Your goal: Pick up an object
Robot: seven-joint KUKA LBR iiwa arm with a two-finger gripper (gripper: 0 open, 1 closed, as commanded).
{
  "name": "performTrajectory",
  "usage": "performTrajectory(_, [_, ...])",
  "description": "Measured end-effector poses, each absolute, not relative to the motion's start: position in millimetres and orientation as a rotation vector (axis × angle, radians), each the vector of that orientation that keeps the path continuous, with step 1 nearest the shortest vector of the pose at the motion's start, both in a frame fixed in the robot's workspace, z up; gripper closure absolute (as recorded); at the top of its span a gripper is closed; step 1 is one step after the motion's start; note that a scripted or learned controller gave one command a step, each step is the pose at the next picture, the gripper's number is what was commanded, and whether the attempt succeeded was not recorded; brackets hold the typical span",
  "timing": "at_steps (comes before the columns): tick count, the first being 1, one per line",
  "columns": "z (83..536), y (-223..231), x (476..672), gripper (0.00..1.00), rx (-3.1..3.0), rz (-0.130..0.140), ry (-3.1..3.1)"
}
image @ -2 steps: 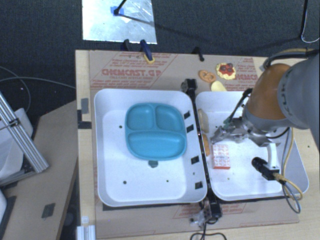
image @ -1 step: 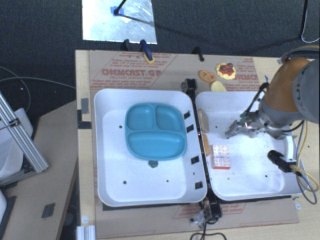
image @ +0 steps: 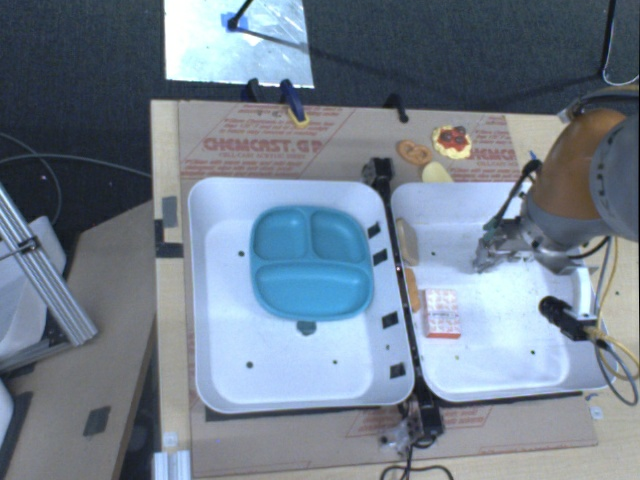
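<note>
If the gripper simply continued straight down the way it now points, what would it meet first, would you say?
Most likely the bare white floor of the right bin. The gripper points down over open floor, up and right of the small pink-and-white box, seemingly apart from it, though depth is unclear.

A robotics lab — cardboard-topped bench (image: 330, 128), white bins (image: 215, 298), aluminium framing (image: 40, 288).

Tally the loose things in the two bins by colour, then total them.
Blue: 1, the divided plate in the left bin
Red and white: 1, the small box in the right bin
Tan: 2, sticks by the divider
Total: 4
</note>
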State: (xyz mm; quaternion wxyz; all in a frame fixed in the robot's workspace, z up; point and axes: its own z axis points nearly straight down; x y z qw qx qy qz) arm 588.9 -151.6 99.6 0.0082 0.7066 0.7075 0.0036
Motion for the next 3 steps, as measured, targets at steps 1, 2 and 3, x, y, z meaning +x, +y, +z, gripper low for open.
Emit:
performTrajectory(1, [87.7, -111.2, 552.2, 1.00, 2.208, 0.009, 2.216])
performTrajectory(2, [189.4, -9.3, 485.3, 1.00, 2.208, 0.010, 2.235])
performTrajectory(3, [184.1, 68.3, 486.4, 1.00, 2.209, 0.006, 2.236])
